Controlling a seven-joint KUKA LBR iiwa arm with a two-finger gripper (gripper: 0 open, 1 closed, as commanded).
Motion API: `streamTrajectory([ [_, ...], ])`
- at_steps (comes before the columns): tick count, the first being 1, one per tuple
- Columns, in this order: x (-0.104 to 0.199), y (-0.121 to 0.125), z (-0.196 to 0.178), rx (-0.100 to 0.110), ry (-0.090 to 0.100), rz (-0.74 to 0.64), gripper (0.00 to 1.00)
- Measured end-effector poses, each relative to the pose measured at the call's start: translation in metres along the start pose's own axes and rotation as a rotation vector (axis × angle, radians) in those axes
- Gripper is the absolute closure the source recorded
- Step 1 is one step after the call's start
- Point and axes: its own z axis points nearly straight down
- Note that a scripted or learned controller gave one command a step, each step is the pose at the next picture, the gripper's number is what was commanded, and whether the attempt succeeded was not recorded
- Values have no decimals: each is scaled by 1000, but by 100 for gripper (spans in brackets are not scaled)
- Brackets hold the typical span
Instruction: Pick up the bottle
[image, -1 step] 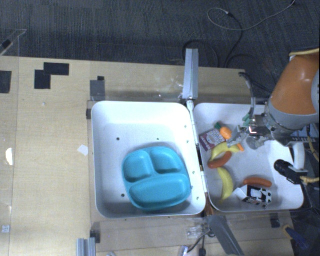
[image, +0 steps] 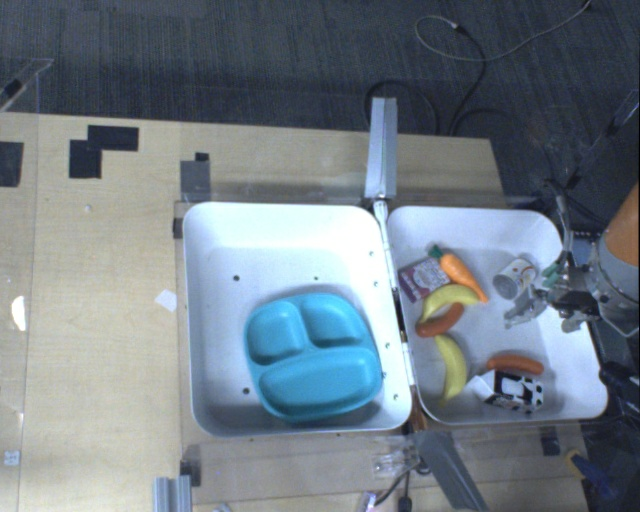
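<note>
right bin (image: 560, 232): gripper (image: 530, 300), whether apart or together cannot be told, poised low beside the small pale bottle (image: 513, 276) near the far right wall, apparently lining up a grasp; carrot (image: 461, 272) and bananas (image: 450, 330) lie clear to its left.

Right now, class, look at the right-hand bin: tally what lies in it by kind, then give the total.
Bananas: 2
Sausages: 2
Carrot: 1
Purple packet: 1
Pale bottle: 1
Black-and-white toy: 1
Total: 8
</note>
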Motion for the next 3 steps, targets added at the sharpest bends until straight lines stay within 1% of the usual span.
streamTrajectory([
  [1, -44, 4, 33, 1, 0, -44, 0],
  [2, -47, 5, 11, -1, -1, -41, 0],
  [3, -8, 21, 84, 2, 0, -20, 0],
])
